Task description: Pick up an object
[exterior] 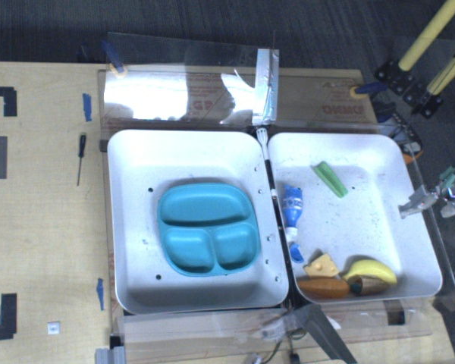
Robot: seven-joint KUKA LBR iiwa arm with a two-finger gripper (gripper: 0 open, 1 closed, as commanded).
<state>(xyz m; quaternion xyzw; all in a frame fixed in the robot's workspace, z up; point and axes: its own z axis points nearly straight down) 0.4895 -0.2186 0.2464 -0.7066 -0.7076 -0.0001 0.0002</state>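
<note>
Left shallow white bin [129,165]: blue three-compartment plastic tray [208,227], centred. Right shallow white bin [379,203]: green oblong block [330,179] toward far side; blue-white tube [291,209] along left wall; yellow cheese wedge [321,265], brown sausage-like piece [323,287], yellow banana [371,271] clustered at near edge. Gripper state: cannot tell.

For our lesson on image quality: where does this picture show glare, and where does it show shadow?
Camera view: strong glare whitens the clear panel behind the left bin; soft shadow lies along that bin's near wall, below the blue tray; the right bin is evenly lit, its banana sharp.
</note>
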